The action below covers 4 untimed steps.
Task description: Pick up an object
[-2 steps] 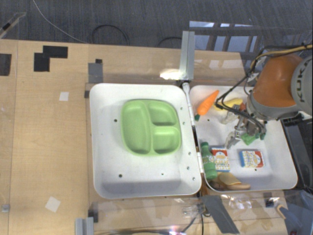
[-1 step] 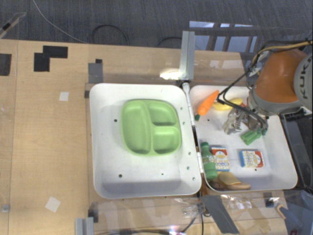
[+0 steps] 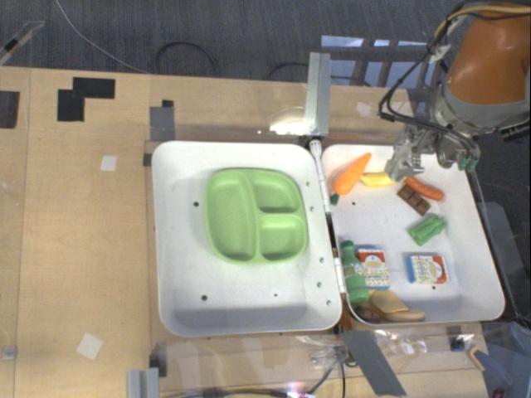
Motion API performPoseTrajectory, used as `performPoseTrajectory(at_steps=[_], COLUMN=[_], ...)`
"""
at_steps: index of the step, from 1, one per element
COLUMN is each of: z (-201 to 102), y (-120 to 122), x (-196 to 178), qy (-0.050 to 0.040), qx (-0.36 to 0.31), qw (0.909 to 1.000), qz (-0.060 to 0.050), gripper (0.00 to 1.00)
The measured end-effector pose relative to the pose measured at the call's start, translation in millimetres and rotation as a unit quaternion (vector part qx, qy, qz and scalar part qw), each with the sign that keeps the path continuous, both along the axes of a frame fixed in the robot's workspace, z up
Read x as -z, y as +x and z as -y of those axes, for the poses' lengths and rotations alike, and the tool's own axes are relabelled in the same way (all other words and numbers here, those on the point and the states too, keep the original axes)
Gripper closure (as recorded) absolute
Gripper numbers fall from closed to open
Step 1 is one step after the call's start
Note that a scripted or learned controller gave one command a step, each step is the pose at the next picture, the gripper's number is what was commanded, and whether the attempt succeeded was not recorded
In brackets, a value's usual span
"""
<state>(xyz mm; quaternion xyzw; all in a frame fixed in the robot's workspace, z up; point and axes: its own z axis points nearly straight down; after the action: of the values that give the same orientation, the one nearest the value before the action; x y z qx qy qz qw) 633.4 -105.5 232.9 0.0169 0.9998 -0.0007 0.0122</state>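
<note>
I have the tool [image 3: 401, 166] hanging low over the far end of the right bin [image 3: 489, 280]; I cannot tell its opening from this slant. The banana [image 3: 377, 180] lies touching or just under its tip, long axis running left-right. Just left of that lies the carrot [image 3: 351, 174], tilted. To the tool's right, the sausage [image 3: 425, 191] sits close by.

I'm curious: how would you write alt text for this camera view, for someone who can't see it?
A robot arm's end effector hovers over the far edge of the right white bin, near a banana and a carrot, among other toy foods. The left white bin holds a green divided plate.
</note>
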Motion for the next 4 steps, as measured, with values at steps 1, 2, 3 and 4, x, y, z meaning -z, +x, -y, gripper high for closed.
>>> performPoseTrajectory(at_steps=[1,2,3,4], z=[74,86,99,99], y=[3,39,37,40], x=[63,-27,67,-34], qy=[-0.0017,-0.004,-0.0029,-0.0083], qx=[-0.116,-0.128,-0.279,-0.288], qw=[0.9932,0.9917,0.9604,0.9574], qz=[-0.009,-0.002,-0.008,-0.001], gripper=[1.0,1.0,1.0,1.0])
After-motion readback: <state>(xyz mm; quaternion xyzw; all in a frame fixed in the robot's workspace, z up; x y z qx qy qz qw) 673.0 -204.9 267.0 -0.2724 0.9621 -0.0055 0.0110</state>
